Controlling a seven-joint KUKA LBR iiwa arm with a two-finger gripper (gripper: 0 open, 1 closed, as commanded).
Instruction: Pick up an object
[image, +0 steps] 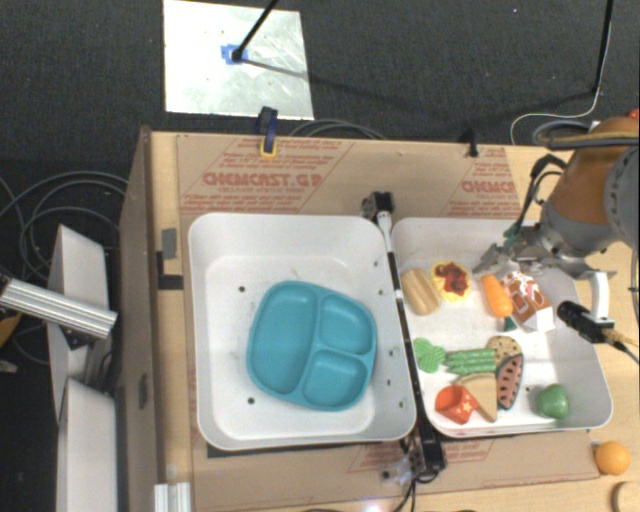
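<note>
two-finger gripper over right white bin | finger state: cannot tell | beside orange toy carrot

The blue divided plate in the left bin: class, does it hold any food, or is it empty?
Empty. The blue divided plate shows three bare compartments; the toy food lies in the right bin.

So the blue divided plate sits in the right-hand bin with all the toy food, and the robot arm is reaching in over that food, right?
Not quite. The blue divided plate lies in the left bin, by itself. The toy food, such as the carrot and the watermelon slice, is in the right bin, and the arm does reach in over that food. The camera view shows this.
</note>
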